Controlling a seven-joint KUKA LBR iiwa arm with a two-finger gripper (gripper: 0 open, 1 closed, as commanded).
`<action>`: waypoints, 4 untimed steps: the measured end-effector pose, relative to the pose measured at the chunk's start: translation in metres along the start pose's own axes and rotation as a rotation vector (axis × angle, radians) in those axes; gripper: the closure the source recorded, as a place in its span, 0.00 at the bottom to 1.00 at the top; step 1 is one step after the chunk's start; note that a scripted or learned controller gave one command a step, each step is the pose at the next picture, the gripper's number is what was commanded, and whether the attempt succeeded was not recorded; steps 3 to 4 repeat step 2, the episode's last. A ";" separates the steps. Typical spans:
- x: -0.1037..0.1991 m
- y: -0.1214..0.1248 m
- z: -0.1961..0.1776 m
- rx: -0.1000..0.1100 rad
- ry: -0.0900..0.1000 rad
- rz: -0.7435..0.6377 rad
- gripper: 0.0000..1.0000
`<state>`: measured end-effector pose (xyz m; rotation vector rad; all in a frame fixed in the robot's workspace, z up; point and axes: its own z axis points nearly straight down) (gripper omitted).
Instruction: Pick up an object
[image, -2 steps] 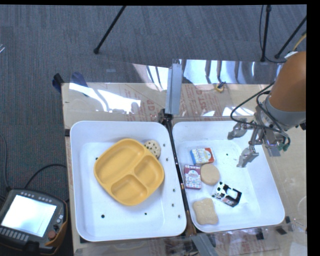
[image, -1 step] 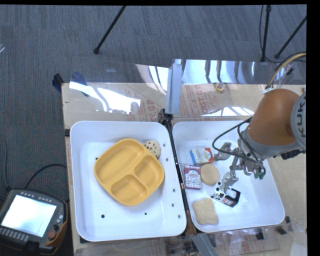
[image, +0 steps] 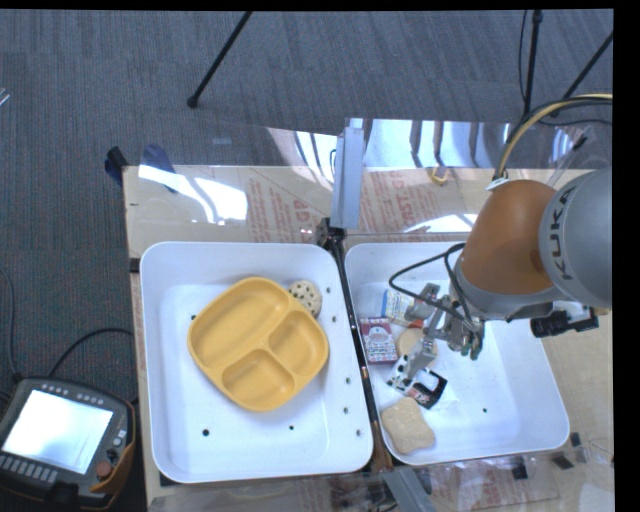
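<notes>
A smooth yellow three-compartment plastic tray (image: 259, 343) is seen in the left glossy white bin (image: 160, 300), while the metal hand (image: 428, 340), its opening unreadable, is poised over the right bin (image: 540, 400).

A smooth, matt yellow plastic divided plate (image: 259, 343) is seen in a glossy white plastic bin (image: 160, 300); the floor (image: 100, 90) is carpeted.

Robotics lab, by the look: KUKA arm (image: 540, 250) w/ orange band over a desk (image: 240, 205) carrying two white bins (image: 160, 300), teach pendant (image: 65, 435) w/ lit screen on grey carpet (image: 100, 90) near left, tripod legs (image: 220, 55) far side, cables trailing.
</notes>
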<state>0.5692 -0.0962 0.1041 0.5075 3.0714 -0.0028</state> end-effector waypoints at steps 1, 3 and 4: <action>-0.002 0.004 -0.015 -0.004 -0.004 -0.008 1.00; 0.044 0.054 -0.085 -0.003 0.026 -0.302 1.00; 0.044 0.054 -0.085 -0.003 0.026 -0.302 1.00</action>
